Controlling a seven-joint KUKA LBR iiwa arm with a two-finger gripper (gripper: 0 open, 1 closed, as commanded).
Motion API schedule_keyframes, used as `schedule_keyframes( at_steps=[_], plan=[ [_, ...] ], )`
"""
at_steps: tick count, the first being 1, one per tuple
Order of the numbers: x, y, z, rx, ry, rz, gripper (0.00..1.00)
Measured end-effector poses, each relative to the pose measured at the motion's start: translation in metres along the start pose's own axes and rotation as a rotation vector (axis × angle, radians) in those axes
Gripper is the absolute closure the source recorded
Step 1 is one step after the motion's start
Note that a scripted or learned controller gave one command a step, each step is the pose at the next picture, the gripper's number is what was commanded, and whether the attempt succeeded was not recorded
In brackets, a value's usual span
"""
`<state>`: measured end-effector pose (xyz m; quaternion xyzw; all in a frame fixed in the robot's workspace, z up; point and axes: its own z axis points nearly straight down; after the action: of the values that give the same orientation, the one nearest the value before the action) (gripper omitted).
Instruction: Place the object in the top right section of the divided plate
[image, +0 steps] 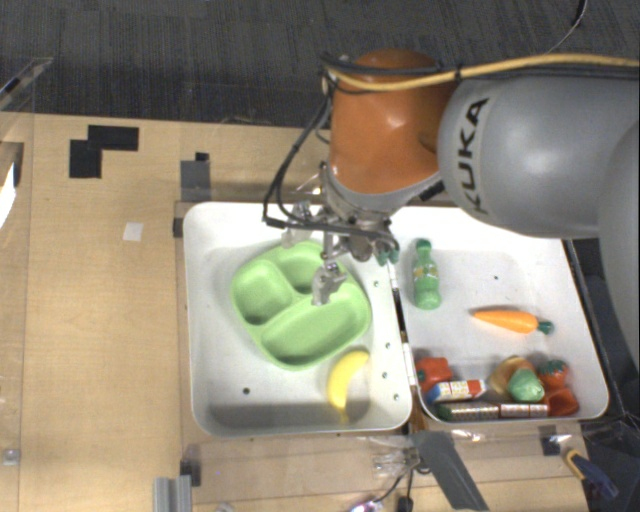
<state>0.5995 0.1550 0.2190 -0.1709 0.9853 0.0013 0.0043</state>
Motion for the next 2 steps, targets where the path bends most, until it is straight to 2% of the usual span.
schedule_keyframes(
  at_steps=[1,2],
  plan=[
    [0.077,-0.064,-0.026,0.002,0.0,-0.004,0.0],
    [0.09,0.015,-0.009,-0.001,0.001,-0.291,0.0]
  ],
)
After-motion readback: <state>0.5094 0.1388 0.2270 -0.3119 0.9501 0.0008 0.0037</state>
